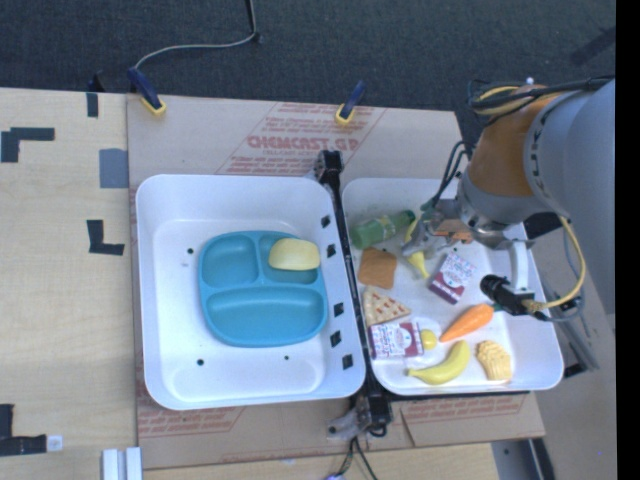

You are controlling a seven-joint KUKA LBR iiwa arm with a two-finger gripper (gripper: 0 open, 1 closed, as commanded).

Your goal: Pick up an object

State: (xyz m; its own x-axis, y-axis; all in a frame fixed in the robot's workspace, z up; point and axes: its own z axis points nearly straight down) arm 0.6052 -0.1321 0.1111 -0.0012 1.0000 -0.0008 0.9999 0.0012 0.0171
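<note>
Gripper (428, 230) low in right bin (545, 368), over green bottle (380, 229), likely lining up a grasp. Spread or pressed together: cannot tell, wrist hiding it.

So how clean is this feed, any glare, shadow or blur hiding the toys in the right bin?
Camera view: even light, no strong glare on the right bin. The banana, carrot and corn read sharp. Soft shadow under the arm darkens the green item and the clutter near the gripper, which looks blurred.
</note>
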